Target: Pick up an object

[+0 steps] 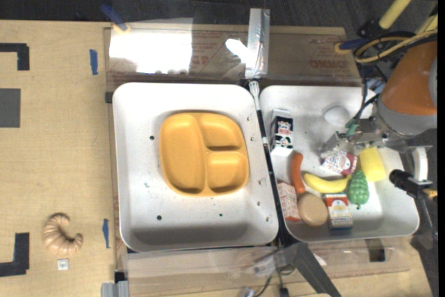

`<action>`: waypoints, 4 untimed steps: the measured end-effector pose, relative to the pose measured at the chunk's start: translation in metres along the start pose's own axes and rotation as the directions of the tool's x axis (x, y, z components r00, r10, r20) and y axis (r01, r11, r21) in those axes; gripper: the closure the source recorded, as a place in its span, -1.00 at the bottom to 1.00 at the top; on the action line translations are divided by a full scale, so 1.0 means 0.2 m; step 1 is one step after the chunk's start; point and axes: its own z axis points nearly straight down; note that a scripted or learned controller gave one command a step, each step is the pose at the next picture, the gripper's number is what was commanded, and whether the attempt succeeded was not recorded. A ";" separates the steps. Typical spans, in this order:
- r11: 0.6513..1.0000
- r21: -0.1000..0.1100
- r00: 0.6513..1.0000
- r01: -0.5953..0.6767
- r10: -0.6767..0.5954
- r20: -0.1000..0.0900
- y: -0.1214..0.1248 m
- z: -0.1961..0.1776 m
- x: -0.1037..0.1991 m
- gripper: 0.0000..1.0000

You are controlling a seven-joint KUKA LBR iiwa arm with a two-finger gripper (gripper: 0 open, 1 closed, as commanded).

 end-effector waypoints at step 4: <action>0.997 0.000 0.996 0.083 -0.083 0.023 0.13 0.05 0.14 -1.00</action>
